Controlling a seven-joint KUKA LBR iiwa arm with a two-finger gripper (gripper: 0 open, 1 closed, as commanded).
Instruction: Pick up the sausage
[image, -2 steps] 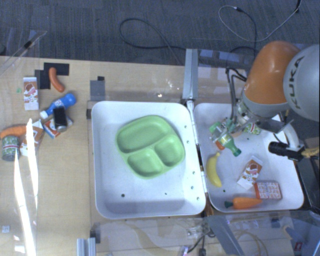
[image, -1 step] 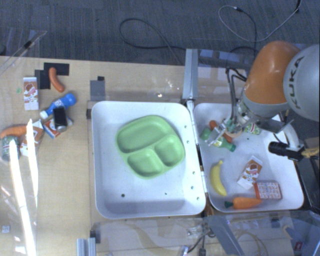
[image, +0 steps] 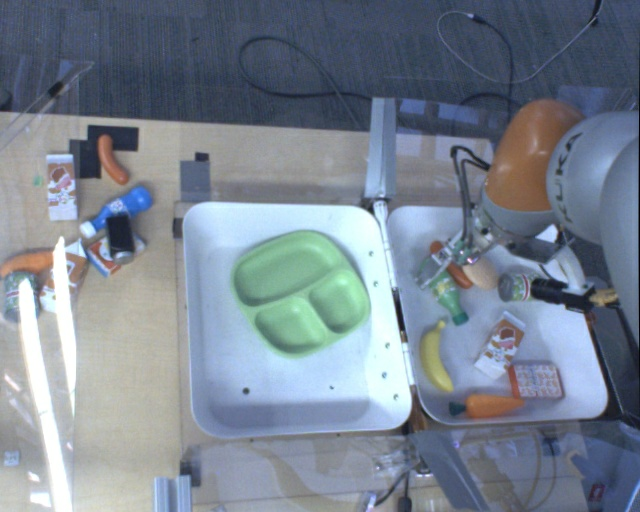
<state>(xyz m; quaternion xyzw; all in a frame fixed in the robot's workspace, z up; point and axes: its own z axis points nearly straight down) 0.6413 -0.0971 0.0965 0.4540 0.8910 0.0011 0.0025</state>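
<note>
Bench (image: 120, 330): pale wood, carrying two shallow white bins side by side.
Arm (image: 590, 170): grey with an orange band, reaching in from the right over the right bin (image: 580, 400).
Left bin (image: 210, 400): holds a green divided plate (image: 300, 290).
Right bin contents: a banana (image: 435, 357), a carrot (image: 492, 406), a small carton (image: 501, 346), a waffle-like block (image: 534, 381), a green bottle (image: 449, 301) and a little can (image: 516, 288).
Pincer (image: 458, 262): down in the upper left part of the right bin; whether it is open or closed I cannot tell.
Sausage (image: 458, 274): the small reddish-orange piece lying just under the pincer, close beside the green bottle, partly hidden.
Handling: probably a light toy, stiff and smooth, so it may roll or slip out of a loose pinch.
Where to hold: across the middle of its length, squeezing its narrow width, clear of the bottle.
Risk: the crowded neighbours could be nudged or caught instead.
</note>
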